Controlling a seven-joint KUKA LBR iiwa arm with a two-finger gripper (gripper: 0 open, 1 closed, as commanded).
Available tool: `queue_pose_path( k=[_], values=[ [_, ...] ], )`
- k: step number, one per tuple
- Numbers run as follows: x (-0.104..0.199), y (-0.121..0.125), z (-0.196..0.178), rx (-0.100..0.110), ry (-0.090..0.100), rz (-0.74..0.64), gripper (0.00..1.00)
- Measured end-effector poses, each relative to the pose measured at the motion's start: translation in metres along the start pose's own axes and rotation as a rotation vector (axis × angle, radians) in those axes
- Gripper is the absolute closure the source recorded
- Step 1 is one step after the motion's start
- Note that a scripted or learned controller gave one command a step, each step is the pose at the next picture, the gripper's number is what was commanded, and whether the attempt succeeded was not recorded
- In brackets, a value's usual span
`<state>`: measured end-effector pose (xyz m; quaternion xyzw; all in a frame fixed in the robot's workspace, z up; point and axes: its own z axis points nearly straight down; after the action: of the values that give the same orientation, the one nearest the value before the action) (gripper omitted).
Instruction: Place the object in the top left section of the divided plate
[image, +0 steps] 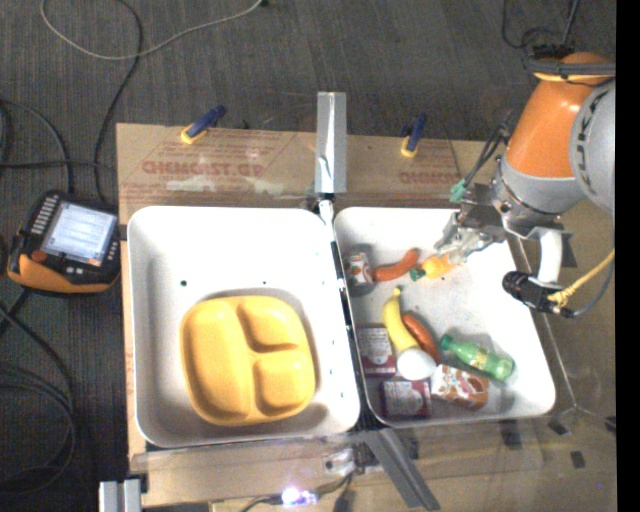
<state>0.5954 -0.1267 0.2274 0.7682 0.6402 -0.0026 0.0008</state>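
A yellow divided plate (190, 352) lies in the left bin (150, 260), with nothing in its sections. My gripper (460, 240) hangs over the upper part of the right bin (530, 345), directly above and right of a small orange carrot (437, 266) with a green tip. The carrot sits just at the gripper's lower end; whether it is held cannot be told. A red sausage (397, 266) lies just left of the carrot.
The right bin also holds a small can (358, 268), a banana (398, 322), a red pepper (424, 337), a white egg (415, 365), a green bottle (478, 356) and red packets (376, 347). A teach pendant (65, 240) lies left of the bench.
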Motion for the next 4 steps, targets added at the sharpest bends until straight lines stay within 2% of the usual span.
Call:
queue_pose_path(
  k=[1, 2, 3, 4],
  values=[
    [0.067, -0.057, 0.045, 0.002, 0.006, -0.190, 1.00],
    [0.196, -0.110, 0.014, 0.002, 0.004, 0.048, 1.00],
    [0.248, -0.160, 0.058, 0.003, 0.004, -0.213, 1.00],
    [0.248, -0.160, 0.058, 0.003, 0.004, -0.212, 0.00]
  ],
)
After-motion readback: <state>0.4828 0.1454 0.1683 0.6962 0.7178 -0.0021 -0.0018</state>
